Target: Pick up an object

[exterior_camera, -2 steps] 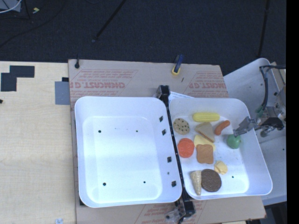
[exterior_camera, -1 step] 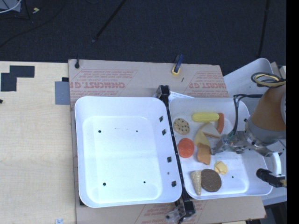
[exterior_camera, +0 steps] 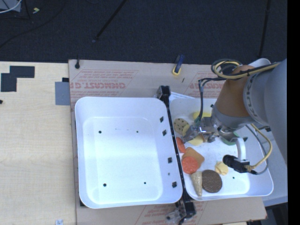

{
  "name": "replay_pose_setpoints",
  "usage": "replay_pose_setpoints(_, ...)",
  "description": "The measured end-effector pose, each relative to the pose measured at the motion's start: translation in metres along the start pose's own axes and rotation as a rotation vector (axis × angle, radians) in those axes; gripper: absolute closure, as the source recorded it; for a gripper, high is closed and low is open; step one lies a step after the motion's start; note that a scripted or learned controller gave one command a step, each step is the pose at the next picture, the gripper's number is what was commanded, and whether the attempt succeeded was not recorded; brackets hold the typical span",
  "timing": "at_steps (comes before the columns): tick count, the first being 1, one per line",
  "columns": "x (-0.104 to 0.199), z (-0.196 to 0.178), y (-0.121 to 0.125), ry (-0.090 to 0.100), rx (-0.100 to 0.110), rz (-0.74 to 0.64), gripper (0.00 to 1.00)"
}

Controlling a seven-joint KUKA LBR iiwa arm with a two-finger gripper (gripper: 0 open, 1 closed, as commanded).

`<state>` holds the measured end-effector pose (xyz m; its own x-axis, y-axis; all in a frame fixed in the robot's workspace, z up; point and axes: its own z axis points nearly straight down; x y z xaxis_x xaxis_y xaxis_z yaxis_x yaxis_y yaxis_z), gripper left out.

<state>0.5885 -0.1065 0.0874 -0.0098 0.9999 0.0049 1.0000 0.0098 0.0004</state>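
A pale wooden table (exterior_camera: 33, 139) fills the left side, with dark grey and black flat patches near its upper left edge. Beside it lies a sheet of brown cardboard (exterior_camera: 117, 81) printed with faded red lettering, and on this sit two shallow white bins touching along one long side.

The left bin (exterior_camera: 86, 125) shows its white floor with a few small dark dots. A row of black clips (exterior_camera: 169, 144) runs down the seam between the bins.

The right bin (exterior_camera: 262, 184) holds a cluster of small objects near its left wall. From top to bottom these are a tan speckled cookie (exterior_camera: 181, 125), an orange wedge (exterior_camera: 194, 154), a red-orange round piece (exterior_camera: 190, 165), a cream cone-shaped piece (exterior_camera: 197, 183) and a dark brown round disc (exterior_camera: 212, 181). A small yellow block (exterior_camera: 221, 168) lies just right of the orange wedge. A further yellow object (exterior_camera: 202, 116) near the top of the bin is partly hidden behind cables.

The grey arm, with its orange band (exterior_camera: 232, 97), reaches in from the right and covers much of the bin's upper right part. The hand (exterior_camera: 200, 131) points left, low over the bin, just right of the cookie and above the orange wedge. Something pale yellow sits by its tip, but the hand is small and blurred, so it is impossible to tell whether its fingers are apart or together, or whether anything is between them.
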Motion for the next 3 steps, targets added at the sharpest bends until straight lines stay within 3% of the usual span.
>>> replay_pose_setpoints(1,0.017,0.0,0.057,-0.004,0.0,0.007,0.0)
replay_pose_setpoints(2,0.016,-0.009,0.053,-0.002,0.015,0.006,1.0)
replay_pose_setpoints(3,0.059,-0.103,-0.035,-0.002,0.007,0.009,1.0)
